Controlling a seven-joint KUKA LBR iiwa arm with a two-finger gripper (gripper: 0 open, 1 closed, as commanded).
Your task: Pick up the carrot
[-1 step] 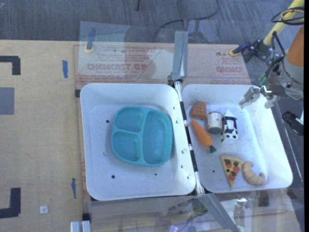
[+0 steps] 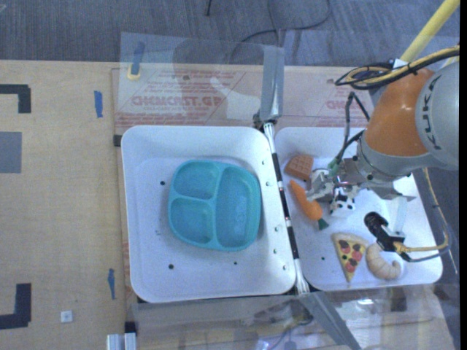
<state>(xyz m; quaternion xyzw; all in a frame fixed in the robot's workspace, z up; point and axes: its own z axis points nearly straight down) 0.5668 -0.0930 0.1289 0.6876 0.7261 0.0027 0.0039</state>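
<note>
camera view, from the near edge of the desk point(image 2: 58, 195) going back: in the right bin point(image 2: 430, 272) a pizza slice point(image 2: 349, 254) and a pale shrimp-like piece point(image 2: 383, 262) lie nearest, well clear of the arm. behind them the carrot point(image 2: 306, 201) lies flat on the bin floor close to the left wall, its green tip toward the near side. the hand point(image 2: 325, 188) sits low just beside the carrot's right flank, perhaps touching it; whether it is apart or together i cannot tell, and nothing shows the carrot clamped. farther back a brown waffle piece point(image 2: 298, 166) rests near the carrot's far end. the left bin point(image 2: 139, 268) bears a teal divided plate point(image 2: 215, 204). by my reading the approach is made, while the grasp and the lift are left
</note>
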